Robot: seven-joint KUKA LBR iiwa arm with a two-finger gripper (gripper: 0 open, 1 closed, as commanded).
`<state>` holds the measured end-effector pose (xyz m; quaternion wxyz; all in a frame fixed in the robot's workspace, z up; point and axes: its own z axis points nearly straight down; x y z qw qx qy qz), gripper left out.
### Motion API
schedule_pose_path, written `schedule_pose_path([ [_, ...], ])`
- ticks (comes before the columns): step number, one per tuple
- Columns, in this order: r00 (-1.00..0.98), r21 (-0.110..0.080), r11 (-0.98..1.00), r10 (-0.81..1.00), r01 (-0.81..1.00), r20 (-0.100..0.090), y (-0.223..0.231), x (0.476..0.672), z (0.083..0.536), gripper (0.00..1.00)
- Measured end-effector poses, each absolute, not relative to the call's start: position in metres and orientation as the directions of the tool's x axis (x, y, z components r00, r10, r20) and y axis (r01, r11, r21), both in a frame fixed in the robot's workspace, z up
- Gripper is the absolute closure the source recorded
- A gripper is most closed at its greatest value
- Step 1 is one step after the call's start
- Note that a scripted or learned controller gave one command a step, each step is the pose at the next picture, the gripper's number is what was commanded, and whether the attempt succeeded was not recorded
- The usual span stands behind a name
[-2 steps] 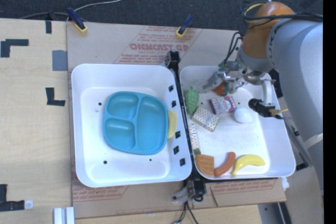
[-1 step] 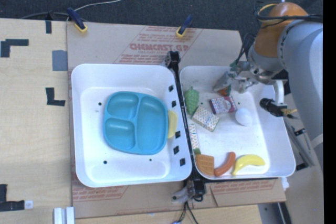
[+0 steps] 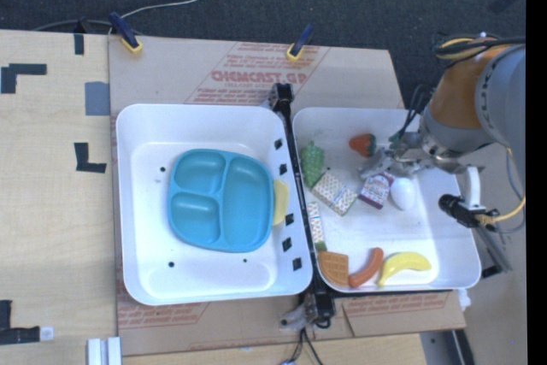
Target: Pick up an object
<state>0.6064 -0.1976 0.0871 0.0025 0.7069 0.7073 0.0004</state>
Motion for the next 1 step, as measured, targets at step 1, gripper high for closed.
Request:
schedule_pose_path([
  [1, -0.003, 0.005, 0.003, 1.0, 1.0, 0.0, -0.1466, 0.6573, 0.0863, 0.0],
])
